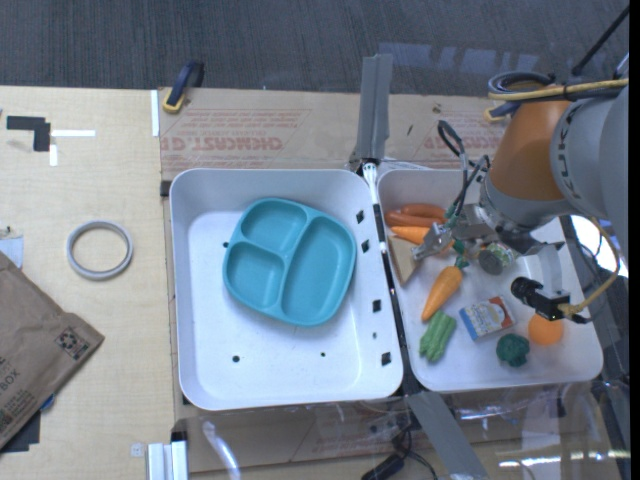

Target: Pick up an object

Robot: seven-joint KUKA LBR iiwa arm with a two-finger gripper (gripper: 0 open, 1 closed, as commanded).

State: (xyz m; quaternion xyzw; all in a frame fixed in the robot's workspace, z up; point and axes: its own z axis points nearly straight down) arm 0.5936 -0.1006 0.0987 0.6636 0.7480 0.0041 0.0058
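Observation:
The right bin [590,363] holds several toy foods. Two orange carrots [412,212] lie side by side at its far left, and a third carrot [442,291] lies slanted in the middle. A green pea pod [436,335] rests near the front left. Beside it are a small red and blue box [486,318], a green broccoli [513,349] and an orange fruit [546,331]. My gripper [440,243] hangs low over the bin, between the pair of carrots and the slanted carrot, just above the latter's top end. The wrist hides a greyish item [495,259].
The left bin [190,298] holds a blue divided plate [290,261]. A tape ring [99,249] and a cardboard piece [30,353] lie on the bench at left. Cables [530,86] run behind the arm at the back right.

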